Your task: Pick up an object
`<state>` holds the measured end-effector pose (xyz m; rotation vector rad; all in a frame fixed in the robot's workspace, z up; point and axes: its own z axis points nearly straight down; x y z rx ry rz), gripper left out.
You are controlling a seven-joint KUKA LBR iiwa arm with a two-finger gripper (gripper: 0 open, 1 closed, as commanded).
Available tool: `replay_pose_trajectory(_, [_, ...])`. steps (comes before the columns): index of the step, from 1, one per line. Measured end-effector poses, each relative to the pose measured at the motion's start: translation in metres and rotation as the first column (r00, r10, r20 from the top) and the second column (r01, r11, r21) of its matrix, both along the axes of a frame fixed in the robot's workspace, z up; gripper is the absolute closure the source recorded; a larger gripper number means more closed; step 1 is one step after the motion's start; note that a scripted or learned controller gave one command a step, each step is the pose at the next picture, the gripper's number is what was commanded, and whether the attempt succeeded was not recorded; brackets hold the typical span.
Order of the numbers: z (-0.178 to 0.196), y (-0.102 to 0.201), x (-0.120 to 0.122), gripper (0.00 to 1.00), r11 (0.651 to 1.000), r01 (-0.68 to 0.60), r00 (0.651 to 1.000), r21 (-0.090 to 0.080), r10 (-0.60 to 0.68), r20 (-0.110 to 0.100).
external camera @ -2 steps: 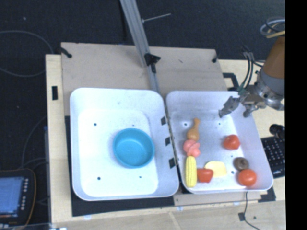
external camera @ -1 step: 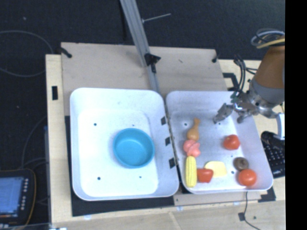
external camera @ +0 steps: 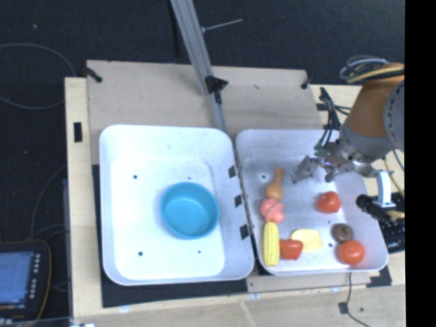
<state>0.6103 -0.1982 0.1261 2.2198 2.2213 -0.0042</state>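
End effector hangs over the right bin near its far edge, fingers spread, nothing between them. In that bin: two tomatoes, a corn cob at the left wall, a yellow cheese wedge. A blue bowl sits in the left bin.

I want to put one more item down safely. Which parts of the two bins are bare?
Left bin: bare all around the blue bowl. Right bin: bare at its far left corner, beyond the gripper. Crowded along its near edge: corn, yellow block, tomato.
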Motion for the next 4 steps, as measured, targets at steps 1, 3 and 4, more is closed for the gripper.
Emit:
replay_pose_trajectory(1, [0.016,-0.001,0.002,1.0,1.0,0.0,1.0,-0.001,0.0,0.01])
replay_pose_trajectory(3, [0.12,-0.003,0.013,1.0,1.0,-0.007,1.0,0.002,0.007,0.01])
replay_pose_trajectory(4, [0.111,0.047,0.012,1.0,1.0,-0.007,1.0,0.003,0.007,0.001])
